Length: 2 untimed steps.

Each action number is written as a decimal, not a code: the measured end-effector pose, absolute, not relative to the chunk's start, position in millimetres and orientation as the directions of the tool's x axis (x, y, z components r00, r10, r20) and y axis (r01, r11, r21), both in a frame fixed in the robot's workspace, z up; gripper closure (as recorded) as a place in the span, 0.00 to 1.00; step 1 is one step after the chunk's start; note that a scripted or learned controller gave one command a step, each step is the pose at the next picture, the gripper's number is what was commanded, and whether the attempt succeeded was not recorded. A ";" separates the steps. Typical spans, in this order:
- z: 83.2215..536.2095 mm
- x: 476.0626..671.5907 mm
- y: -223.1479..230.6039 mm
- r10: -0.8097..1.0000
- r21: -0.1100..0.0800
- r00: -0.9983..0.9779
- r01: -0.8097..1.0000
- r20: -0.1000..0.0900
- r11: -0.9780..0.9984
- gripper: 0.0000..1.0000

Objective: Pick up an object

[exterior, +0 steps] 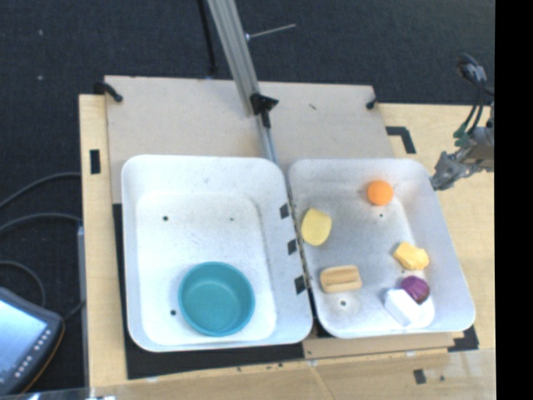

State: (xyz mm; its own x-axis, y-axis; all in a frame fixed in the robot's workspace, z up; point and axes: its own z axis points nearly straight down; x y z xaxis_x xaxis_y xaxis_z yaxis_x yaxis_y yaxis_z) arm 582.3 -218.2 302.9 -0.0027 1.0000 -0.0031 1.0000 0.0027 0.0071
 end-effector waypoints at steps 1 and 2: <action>296.7 589.5 -157.2 1.000 0.001 -0.008 1.000 0.001 0.008 1.00; 285.9 583.0 -100.0 1.000 0.000 -0.007 1.000 0.001 0.007 1.00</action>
